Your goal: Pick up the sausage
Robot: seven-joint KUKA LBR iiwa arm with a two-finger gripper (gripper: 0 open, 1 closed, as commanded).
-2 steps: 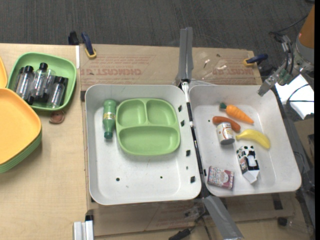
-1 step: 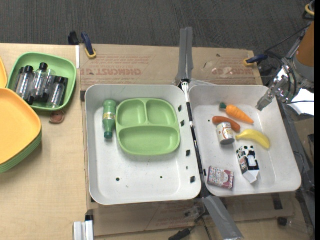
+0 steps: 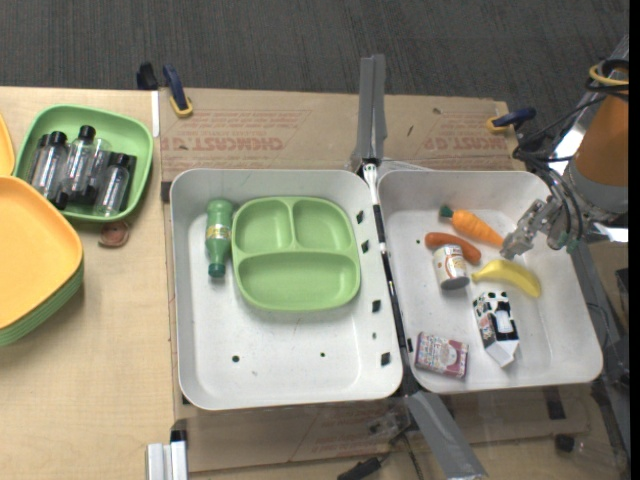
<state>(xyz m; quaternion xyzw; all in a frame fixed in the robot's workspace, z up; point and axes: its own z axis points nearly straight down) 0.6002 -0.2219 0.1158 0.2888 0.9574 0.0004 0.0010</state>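
The sausage (image 3: 443, 240) is a short reddish-orange piece lying in the right bin (image 3: 570, 368), just below the carrot (image 3: 470, 225) and touching the top of a small can (image 3: 452, 266). My gripper (image 3: 521, 238) hangs at the bin's right side, to the right of the sausage and just above the banana (image 3: 508, 276). It is clear of the sausage, with the carrot's tip between them. Nothing shows in its grasp.
In the right bin there is also a black-and-white carton (image 3: 496, 326) and a pink packet (image 3: 441, 354). The left bin (image 3: 290, 368) holds a green divided plate (image 3: 295, 251) and a green bottle (image 3: 218, 236). A green tray of bottles (image 3: 85, 163) and orange plates (image 3: 30, 258) sit far left.
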